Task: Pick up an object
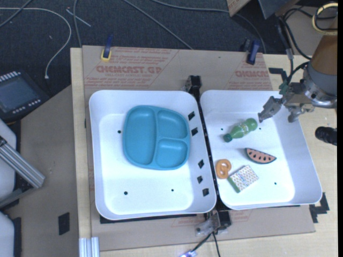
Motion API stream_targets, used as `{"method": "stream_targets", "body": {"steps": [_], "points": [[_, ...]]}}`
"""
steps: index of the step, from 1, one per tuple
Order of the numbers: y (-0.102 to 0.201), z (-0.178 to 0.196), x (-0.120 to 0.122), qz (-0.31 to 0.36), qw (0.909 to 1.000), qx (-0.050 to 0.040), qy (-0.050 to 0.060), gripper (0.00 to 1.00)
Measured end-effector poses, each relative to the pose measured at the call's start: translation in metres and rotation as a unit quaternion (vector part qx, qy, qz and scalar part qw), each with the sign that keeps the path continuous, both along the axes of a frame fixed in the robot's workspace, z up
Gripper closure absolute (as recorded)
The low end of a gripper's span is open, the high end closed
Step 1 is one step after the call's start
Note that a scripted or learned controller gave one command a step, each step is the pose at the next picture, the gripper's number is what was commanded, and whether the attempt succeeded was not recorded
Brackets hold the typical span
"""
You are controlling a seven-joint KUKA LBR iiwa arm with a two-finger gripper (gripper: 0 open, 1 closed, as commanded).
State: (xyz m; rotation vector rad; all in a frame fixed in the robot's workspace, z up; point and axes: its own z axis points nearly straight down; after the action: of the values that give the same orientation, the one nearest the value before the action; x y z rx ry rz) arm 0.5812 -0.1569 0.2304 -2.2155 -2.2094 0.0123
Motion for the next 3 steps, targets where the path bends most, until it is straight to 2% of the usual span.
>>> {"method": "stream_targets", "body": {"steps": [1,2,3], "points": [[0.0,0.008,0.003,0.002,1.0,-0.0012,-0.007,0.0],[0.01,-0.043,0.007,0.002,1.0,-0.0005,-0.004,0.0],[0.009,-0.102,-0.001,0.001,1.0,-0.0005,-0.004,0.0]]}}
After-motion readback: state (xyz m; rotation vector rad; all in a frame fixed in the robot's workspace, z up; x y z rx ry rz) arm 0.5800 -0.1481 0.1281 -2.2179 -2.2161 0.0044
